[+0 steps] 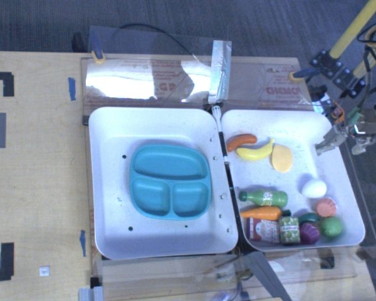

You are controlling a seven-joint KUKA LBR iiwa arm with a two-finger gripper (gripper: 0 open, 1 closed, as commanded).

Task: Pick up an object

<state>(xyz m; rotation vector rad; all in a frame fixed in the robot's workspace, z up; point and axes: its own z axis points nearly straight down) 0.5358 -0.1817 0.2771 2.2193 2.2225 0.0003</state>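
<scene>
Jaws (pixel 341 137) over right bin's (pixel 263 119) far-right rim

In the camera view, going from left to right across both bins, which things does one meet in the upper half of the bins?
Blue divided tray → orange sausage → yellow banana → pale yellow chip-shaped piece → white egg → gripper at the right bin's rim.

Dark carpet (pixel 175 5), pale wooden bench (pixel 31 180)
</scene>
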